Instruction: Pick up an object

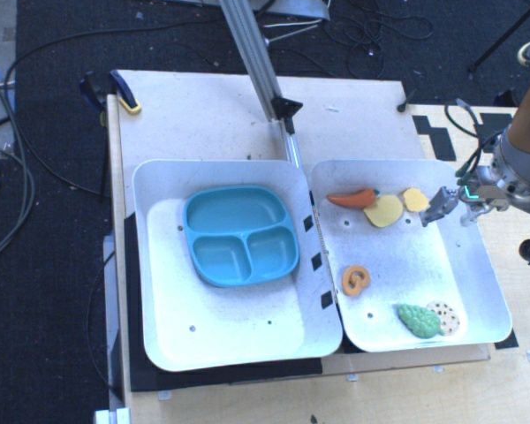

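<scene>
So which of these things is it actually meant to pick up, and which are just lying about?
For the job, all in the right bin:
carrot
yellow pieces
pretzel
green leaf
cookie

Just lying about:
blue divided tray, in the left bin
floor cables

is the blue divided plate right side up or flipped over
Right side up: the blue plate in the left bin shows its three hollow compartments facing up.

A robotics lab is showing here: cables [35, 162] are trailing over dark carpet [44, 263] (speckled), an aluminium camera mast [247, 42] rising behind the bench [247, 113]
</scene>
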Controlling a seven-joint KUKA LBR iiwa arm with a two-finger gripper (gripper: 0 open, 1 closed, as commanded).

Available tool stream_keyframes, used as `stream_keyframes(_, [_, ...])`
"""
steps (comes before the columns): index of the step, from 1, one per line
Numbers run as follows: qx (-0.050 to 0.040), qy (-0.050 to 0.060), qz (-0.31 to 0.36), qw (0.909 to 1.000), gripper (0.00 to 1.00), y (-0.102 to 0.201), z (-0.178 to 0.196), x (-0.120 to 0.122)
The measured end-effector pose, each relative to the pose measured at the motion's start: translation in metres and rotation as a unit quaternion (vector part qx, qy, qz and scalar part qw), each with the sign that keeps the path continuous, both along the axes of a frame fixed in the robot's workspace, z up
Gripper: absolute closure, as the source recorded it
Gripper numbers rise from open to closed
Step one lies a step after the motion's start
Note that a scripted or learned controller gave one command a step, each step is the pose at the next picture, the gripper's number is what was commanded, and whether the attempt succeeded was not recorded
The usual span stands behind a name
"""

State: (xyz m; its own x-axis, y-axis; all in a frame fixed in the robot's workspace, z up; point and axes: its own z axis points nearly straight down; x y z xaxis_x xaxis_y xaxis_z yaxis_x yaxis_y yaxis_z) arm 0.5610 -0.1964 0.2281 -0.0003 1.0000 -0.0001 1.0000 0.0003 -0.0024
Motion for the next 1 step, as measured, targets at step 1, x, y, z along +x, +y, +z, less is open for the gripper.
stream_keyframes(1, [-0.0003,-0.001,0.000,1.0000,0.00,0.0000,0.0011,0.0007])
